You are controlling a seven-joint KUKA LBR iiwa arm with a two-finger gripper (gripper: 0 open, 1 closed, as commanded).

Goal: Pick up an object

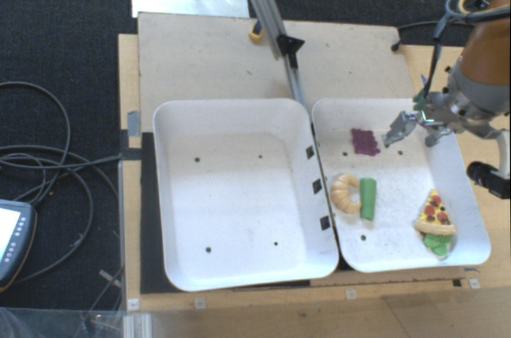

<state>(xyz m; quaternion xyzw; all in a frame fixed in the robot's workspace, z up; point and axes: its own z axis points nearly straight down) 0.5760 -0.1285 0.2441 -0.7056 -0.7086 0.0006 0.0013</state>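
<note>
End effector (415, 129) over right bin (399, 252), finger spread impossible to tell, small flat purple piece (365, 141) just beside it, tan ring (346, 193) touching green stick (367, 198), pizza slice (435, 217) near bin corner

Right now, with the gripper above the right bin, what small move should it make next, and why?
Probably shift a little toward the left bin and lower onto the purple piece. The gripper hangs just beside it, nothing between its fingers, and that piece lies apart from the other toys in the right bin.
</note>
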